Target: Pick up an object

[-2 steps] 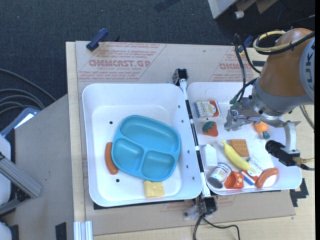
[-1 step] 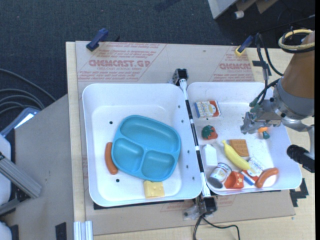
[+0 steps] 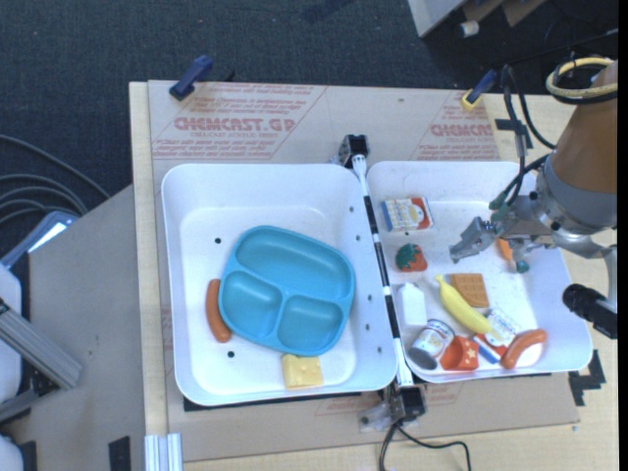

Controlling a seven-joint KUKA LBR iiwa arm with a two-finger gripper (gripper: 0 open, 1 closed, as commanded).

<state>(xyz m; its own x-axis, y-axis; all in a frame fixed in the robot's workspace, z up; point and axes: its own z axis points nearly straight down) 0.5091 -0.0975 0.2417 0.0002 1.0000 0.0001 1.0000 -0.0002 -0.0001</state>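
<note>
Grey metal fingers of the gripper point(image 3: 469, 243) hang over the right bin point(image 3: 444, 177), seemingly spread with nothing between them, though the wrist hides part of them. Just below lie a banana point(image 3: 459, 305) and a cracker point(image 3: 470, 287). An orange bit point(image 3: 504, 250) peeks from behind the gripper, too hidden to name.

Blue tray point(image 3: 286, 290): smooth, glossy plastic. White bins point(image 3: 186, 263): smooth plastic, slight sheen. Bench point(image 3: 245, 121): matt brown paper-faced board, red print. Can point(image 3: 429, 342): shiny metal. Floor point(image 3: 88, 37): dark, rough carpet.
</note>
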